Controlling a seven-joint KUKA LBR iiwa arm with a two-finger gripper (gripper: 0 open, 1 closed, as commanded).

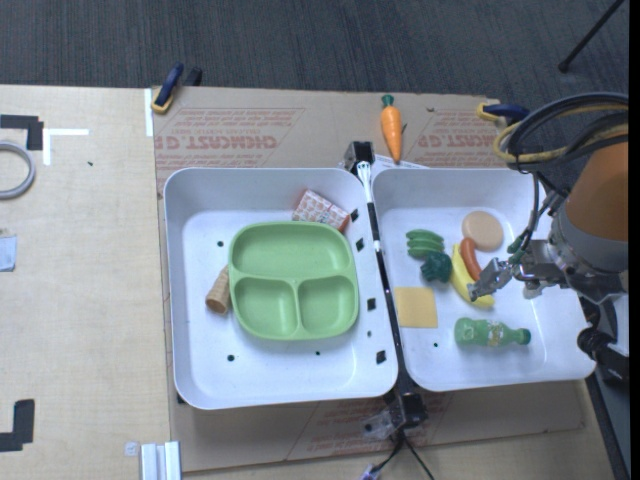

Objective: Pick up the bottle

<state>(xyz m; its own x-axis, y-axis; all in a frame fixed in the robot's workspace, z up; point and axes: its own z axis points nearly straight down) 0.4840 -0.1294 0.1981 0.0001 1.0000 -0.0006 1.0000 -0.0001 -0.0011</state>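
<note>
Colours around the light green divided plate [294, 280]

The plate sits in a white bin [190, 298]; just above it lies a small packet [320, 208] with a red-and-white pattern, and at its left a tan ice-cream cone [218, 292]. To its right, in the second white bin [560, 363], lie a yellow cheese slice [416, 307], a green bottle [490, 334], dark green toy vegetables [429, 253], a yellow banana [462, 274] and a peach-coloured round piece [483, 230]. Above, on brown cardboard [250, 133] with red print, lies an orange carrot [390, 128] with a green top.
</note>
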